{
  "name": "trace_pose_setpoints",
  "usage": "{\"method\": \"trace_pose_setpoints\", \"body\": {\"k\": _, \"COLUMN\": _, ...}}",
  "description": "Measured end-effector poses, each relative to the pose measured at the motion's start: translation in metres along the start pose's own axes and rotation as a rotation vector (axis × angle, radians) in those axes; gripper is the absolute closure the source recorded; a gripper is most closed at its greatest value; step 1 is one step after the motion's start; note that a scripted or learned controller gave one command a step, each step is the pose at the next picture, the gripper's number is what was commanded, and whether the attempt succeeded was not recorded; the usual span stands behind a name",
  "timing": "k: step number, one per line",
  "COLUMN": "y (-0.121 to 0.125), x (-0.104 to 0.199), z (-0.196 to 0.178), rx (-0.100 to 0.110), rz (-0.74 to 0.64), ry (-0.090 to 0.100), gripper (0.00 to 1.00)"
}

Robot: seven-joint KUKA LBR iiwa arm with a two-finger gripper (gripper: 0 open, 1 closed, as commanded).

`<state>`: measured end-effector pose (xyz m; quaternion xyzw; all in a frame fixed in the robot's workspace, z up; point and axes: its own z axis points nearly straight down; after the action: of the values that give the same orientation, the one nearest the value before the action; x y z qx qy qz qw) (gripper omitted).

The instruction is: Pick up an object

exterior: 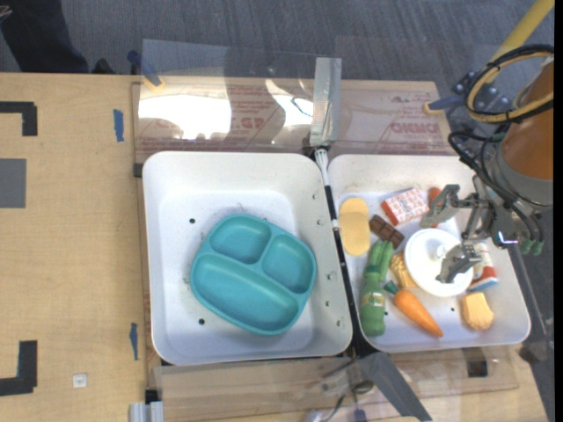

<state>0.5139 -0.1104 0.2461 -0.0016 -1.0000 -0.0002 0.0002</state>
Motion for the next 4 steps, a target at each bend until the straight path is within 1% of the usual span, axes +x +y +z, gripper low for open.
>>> {"method": "trace_pose_setpoints", "body": {"k": 1, "y": 0.003, "x": 0.001, "z": 0.113, "rx": -0.004, "rz": -0.055, "ry": 0.012, "gripper": 0.0}}
{"method": "trace_pose_setpoints", "body": {"k": 2, "y": 0.01, "x": 0.021, "z": 0.157, "rx": 0.0, "rz": 0.046, "ry": -0.008, "gripper": 0.0}}
{"method": "trace_pose_setpoints", "body": {"k": 3, "y": 0.015, "x": 0.029, "z": 0.157, "rx": -0.002, "rz": 0.238, "ry": -0.016, "gripper": 0.0}}
{"method": "trace_pose_setpoints", "body": {"k": 4, "y": 0.015, "x": 0.027, "z": 0.146, "rx": -0.001, "rz": 0.238, "ry": -0.022, "gripper": 1.0}}
